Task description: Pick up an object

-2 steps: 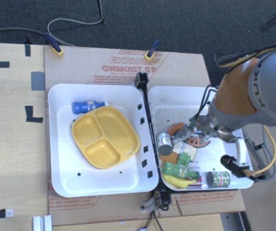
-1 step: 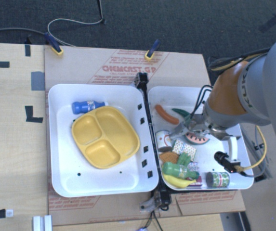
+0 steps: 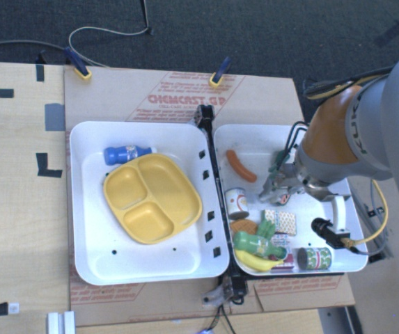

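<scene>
We see the arm [image 3: 356, 127] reaching in from the right edge of the frame, grey with its orange band showing at upper right, and bending down over the right bin [image 3: 255, 134]. Its jaws [image 3: 277, 190] hang low in the middle of that bin, above bare white floor; whether they are released or clenched we cannot tell, and we make out nothing gripped there.

The things to pick lie mostly in the lower half of the right bin. A sausage [image 3: 241, 165] lies tilted to the upper left of the jaws, apart from them. A small white cup [image 3: 235, 200] sits by the bin's left wall. Below it we find a brown biscuit [image 3: 244, 226], a green bottle [image 3: 257, 243] and a banana [image 3: 258, 261] along the lower rim. A patterned packet [image 3: 280, 222] lies just below the jaws, and a green-labelled can [image 3: 314, 258] rests on its side at lower right.

In the left bin [image 3: 88, 207] a yellow divided tray [image 3: 152, 197] sits at a slant, with a blue bottle [image 3: 125, 154] lying just above it.
</scene>
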Robot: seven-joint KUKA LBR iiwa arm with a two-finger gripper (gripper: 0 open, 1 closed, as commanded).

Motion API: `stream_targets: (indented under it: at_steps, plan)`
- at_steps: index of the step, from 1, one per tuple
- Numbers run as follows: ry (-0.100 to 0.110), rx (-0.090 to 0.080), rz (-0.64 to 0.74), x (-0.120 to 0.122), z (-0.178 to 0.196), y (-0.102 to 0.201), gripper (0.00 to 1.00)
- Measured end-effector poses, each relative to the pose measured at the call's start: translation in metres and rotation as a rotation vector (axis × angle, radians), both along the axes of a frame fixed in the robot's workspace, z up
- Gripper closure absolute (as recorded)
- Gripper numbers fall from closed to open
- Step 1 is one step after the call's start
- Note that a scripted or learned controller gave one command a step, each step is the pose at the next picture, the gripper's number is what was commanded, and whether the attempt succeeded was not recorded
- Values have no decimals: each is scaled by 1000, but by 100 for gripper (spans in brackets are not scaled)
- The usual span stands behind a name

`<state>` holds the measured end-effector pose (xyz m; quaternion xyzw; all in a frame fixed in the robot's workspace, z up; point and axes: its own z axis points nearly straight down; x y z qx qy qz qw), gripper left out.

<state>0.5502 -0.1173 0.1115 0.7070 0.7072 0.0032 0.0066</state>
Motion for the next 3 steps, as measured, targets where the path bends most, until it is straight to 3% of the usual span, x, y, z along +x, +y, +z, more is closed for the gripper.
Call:
stream_targets:
  at_steps: [1,2,3]
  plan:
    - [0,0,0,0,0,0,0]
    - [4,-13,-9,17,-24,8,0]
    - [8,-5,-6,17,-15,12,100]
